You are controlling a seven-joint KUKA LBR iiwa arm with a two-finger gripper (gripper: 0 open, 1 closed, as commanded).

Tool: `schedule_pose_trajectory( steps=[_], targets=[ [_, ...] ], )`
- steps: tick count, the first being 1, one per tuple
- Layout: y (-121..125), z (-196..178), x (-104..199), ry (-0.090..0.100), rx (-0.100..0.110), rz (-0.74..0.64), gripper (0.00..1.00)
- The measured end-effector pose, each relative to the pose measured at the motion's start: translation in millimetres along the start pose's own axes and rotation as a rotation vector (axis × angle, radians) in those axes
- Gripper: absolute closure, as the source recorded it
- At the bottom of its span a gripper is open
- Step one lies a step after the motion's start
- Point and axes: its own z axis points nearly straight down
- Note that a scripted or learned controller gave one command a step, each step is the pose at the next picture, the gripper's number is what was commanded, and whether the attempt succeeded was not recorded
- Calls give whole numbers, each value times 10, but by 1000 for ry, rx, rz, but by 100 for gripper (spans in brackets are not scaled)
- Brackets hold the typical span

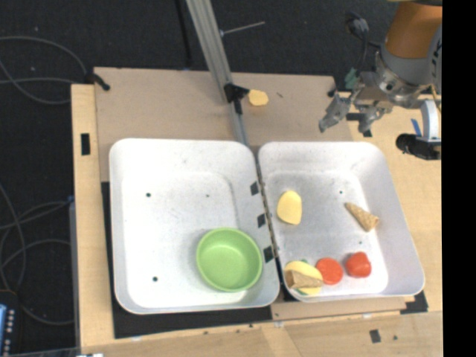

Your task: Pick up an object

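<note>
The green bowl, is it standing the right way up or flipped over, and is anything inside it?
Right way up and empty. The green bowl sits in the left bin with its open side up, showing only its bare green inside.

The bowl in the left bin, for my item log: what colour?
Light green bowl, seen in the camera view.

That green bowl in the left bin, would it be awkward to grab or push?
The green bowl looks like thin, smooth plastic, so probably light and stiff. Its wide round shape likely exceeds the tool's span, so a rim pinch seems the only option. Pushed, it would probably slide rather than tip, since it sits upright and low.
</note>
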Motion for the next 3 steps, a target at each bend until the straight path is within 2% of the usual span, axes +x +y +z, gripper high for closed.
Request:
schedule_pose_trajectory(
  steps=[1,2,3],
  targets=[
    [-2,-2,-9,-2,1,0,0],
    [-57,579,-105,-2,5,5,0],
    [-66,1200,-68,-1,6,3,0]
  ],
)
